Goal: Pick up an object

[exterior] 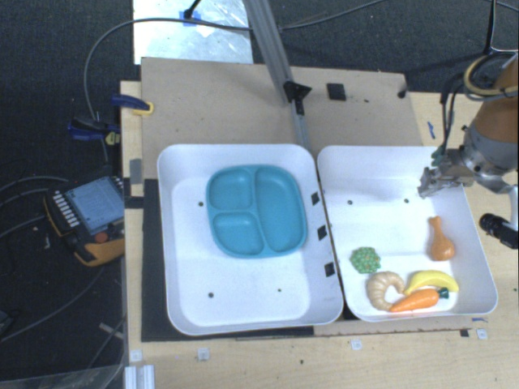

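The right bin (381,168) holds several toy foods near its front right corner: an orange drumstick (440,240), a yellow banana (431,281), an orange carrot (415,300), a beige croissant (383,287) and a green broccoli piece (366,259). My gripper (431,182) hangs over the right bin's far right side, above and behind the drumstick, apart from all the foods. Nothing shows between its fingertips.
The left bin (182,298) holds a blue divided plate (256,210). A metal pole (272,39) slants over the bench's back. Clamps (122,104) and a handheld controller (89,217) lie off the bench's left edge. Cables run at the right.
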You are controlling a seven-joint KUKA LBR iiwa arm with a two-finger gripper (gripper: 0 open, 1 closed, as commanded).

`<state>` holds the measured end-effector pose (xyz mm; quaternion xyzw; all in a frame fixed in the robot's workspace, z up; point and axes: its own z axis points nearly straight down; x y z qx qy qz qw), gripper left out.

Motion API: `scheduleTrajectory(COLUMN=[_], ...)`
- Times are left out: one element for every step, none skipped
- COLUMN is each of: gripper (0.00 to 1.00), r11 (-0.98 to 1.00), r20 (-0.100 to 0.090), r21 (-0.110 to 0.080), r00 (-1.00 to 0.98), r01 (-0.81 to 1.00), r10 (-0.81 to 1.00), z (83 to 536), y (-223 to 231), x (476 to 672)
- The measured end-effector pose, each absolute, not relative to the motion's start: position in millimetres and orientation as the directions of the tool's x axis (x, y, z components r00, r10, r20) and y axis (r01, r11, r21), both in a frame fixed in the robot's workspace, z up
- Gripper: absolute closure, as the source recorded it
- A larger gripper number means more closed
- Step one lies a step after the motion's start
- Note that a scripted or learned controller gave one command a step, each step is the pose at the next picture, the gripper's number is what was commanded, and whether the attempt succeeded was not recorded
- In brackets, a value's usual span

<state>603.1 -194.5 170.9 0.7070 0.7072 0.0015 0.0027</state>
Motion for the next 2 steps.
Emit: scheduleTrajectory(gripper=[1.00, 1.00], r11=[0.004, 0.005], r20=[-0.002, -0.002], r21=[0.006, 0.007], r00=[-0.004, -0.005], r01=[1.000, 1.000], r10=[1.000, 1.000], z=[215.2, 269.6], y=[-197.9, -198.1], x=[604.8, 606.3])
